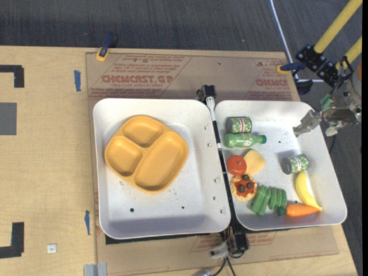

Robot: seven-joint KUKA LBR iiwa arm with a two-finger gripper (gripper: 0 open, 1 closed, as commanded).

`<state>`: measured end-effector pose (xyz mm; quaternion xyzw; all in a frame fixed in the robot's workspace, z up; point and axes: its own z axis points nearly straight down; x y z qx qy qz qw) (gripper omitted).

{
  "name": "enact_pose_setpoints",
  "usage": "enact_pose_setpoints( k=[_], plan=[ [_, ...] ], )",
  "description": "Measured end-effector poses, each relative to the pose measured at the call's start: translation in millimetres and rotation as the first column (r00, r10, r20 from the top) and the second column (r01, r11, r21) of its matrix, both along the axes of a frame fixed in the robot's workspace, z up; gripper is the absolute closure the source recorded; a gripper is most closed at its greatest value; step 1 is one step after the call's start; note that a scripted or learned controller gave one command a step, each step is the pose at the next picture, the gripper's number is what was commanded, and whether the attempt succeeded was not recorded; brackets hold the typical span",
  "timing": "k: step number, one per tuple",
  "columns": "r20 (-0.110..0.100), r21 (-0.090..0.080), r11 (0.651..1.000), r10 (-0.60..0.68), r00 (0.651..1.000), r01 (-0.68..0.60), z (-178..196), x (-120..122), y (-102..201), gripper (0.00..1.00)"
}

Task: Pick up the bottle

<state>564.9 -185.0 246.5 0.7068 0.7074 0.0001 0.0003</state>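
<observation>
The bottle (244,140) is green with a white label and lies on its side in the right bin (333,209), its neck pointing right. It rests just below a green can (238,124) near the bin's left wall. My gripper (317,128) hangs over the bin's upper right corner, well to the right of the bottle. Its fingers (303,126) stand apart with nothing between them.
The right bin also holds a tomato (236,165), a yellow piece (255,161), a small tart (244,186), green beans (268,200), a carrot (300,210), a banana (306,190) and a second can (295,164). A yellow divided plate (146,152) fills the left bin (109,214).
</observation>
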Motion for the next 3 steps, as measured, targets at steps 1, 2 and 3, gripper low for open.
enact_pose_setpoints(
  k=[1, 2, 3],
  plan=[
    [-0.003, 0.001, 0.994, -0.108, 0.994, 0.108, -90, 10, 65, 0.00],
    [0.000, 0.001, 0.922, -0.386, 0.922, 0.386, -62, 6, 118, 0.00],
    [-0.001, 0.000, 0.851, -0.525, 0.851, 0.525, -62, 28, 152, 0.00]
  ],
)
